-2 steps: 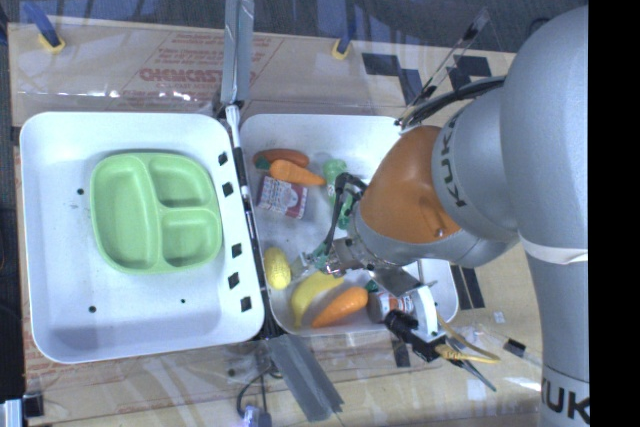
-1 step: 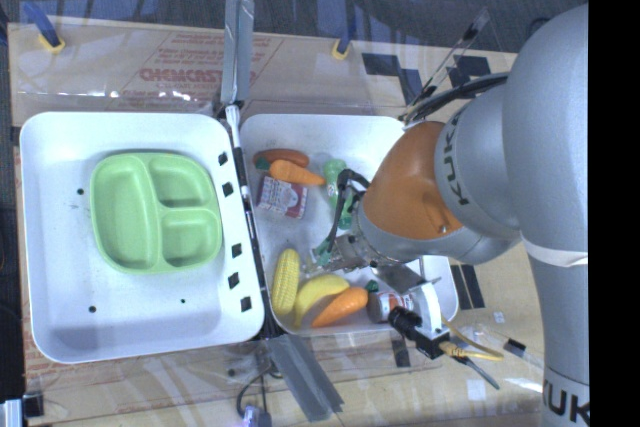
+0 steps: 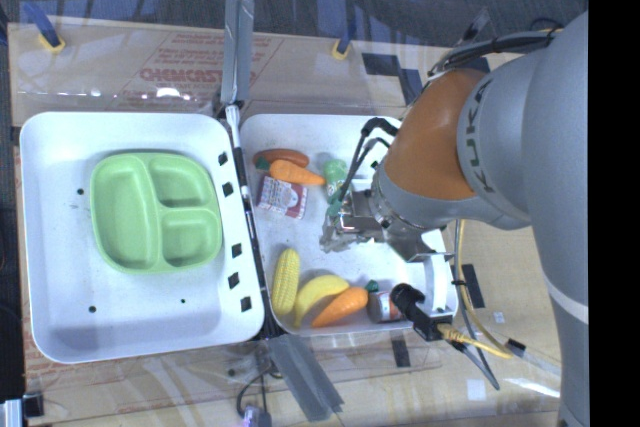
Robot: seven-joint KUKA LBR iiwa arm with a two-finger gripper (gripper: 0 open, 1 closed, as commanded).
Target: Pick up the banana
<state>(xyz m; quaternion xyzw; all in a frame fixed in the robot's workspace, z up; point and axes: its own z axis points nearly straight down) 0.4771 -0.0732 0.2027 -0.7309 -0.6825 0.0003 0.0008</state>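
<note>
Grey carpet behind, wood-tone desk [image 3: 500, 355] w/ clear plastic sheet under two white bins.

End effector [image 3: 338, 231]: hangs over middle of right bin [image 3: 300, 127], metal fingers pointing left. Can't tell whether open or closed, tips too small and cluttered. Nothing visibly between them. Arm [image 3: 500, 145] comes in from right, orange band just above wrist, grey link covering right side of that bin.

Nearby objs, right bin:
- small white/red packet [image 3: 281, 196], left of end effector, apart from it.
- carrot [image 3: 296, 173] just beyond packet, lying across; brown sausage-like item [image 3: 282, 156] touching its far side.
- green item [image 3: 334, 169] far side of end effector, partly hidden by cabling.
- banana [image 3: 318, 293]: near-left part of right bin, lying flat, well apart from end effector. Corn cob [image 3: 286, 280] touching its left side, second carrot [image 3: 340, 306] against its near-right side, partly overlapping.
- dark bottle-like obj [image 3: 385, 305] right of that carrot, by near wall.

Left bin [image 3: 40, 245]: green divided tray [image 3: 157, 211], three compartments, sits centre. Grey divider bar [image 3: 236, 55] runs between the bins on far side. Blue tape tabs and yellow clips at sheet edges.
</note>
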